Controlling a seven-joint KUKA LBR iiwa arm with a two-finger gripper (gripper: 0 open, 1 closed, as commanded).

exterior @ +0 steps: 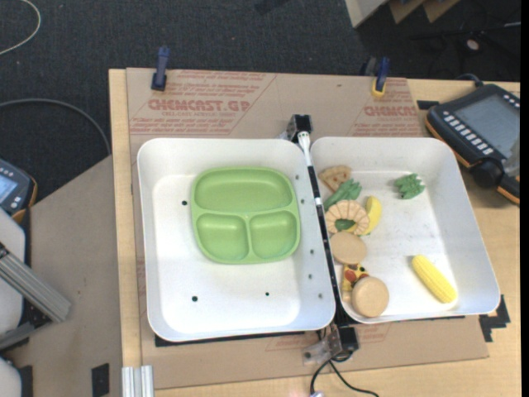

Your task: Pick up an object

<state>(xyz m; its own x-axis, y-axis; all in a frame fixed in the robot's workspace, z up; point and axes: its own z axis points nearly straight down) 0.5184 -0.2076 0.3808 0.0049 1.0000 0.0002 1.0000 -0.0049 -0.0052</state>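
Observation:
The right white bin (463, 222) holds toy food. A yellow corn cob (434, 279) lies near its front right. A green broccoli piece (409, 186) sits toward the back. Along the bin's left side are a tan cracker (335, 176), a green leafy piece (344, 193), a yellow banana (374, 214), a round ridged pastry (345, 217), a tan round cookie (348, 248), a small red and yellow piece (350, 277) and a tan bun (370, 296). The left white bin (165, 296) carries a green three-compartment plate (245, 213).
Both bins rest on a brown cardboard sheet (248, 98) held by blue and yellow clamps (160, 67) at the back. A black handheld pendant (483, 131) lies at the right edge. Cables run over the dark floor at left.

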